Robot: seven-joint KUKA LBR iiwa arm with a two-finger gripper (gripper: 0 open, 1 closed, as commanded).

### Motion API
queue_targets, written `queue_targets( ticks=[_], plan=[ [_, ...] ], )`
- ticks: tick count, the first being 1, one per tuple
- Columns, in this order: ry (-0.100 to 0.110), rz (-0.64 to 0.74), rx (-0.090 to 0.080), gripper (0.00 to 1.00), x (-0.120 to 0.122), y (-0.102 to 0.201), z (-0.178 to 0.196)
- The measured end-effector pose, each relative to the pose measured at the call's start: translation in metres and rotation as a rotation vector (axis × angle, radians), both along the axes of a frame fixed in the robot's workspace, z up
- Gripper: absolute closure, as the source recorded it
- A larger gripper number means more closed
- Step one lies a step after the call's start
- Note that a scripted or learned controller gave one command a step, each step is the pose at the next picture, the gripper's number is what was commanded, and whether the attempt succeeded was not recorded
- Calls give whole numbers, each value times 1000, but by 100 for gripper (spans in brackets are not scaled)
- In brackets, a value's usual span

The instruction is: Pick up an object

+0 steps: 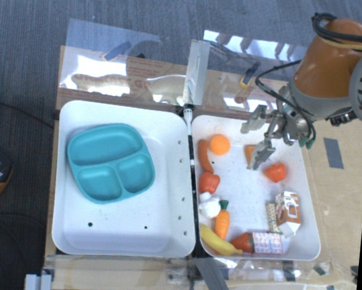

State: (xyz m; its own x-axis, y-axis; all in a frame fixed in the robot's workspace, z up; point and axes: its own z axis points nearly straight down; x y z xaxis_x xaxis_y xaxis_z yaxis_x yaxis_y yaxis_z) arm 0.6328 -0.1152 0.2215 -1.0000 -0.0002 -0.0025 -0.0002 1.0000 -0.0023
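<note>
Claw (261, 157) hangs low over the far side of the right bin (311, 206), dark fingertips down beside a small orange wedge (249, 154); how far it's open — cannot tell, nothing visibly held. Looks like the approach step; next needs a straight drop and a close on one piece. Red tomato (276, 172) just right, orange ball (219, 144) left. Nearer: carrot (222, 221), banana (219, 242), small cartons (287, 210). Left bin (82, 227) holds a teal divided tray (110, 161).

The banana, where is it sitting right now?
The banana lies in the right bin, along its near edge toward the left corner, just below the carrot and left of a red pepper.
</note>
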Motion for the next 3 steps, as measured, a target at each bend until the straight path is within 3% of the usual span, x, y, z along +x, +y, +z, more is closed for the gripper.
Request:
queue_targets(
  ticks=[1, 2, 3],
  plan=[
    [-2, -162, 1, 0, 27, -5, -123],
    [-2, -204, -1, 0, 28, 3, -130],
    [-11, -293, 4, 0, 9, -14, -131]
  ],
)
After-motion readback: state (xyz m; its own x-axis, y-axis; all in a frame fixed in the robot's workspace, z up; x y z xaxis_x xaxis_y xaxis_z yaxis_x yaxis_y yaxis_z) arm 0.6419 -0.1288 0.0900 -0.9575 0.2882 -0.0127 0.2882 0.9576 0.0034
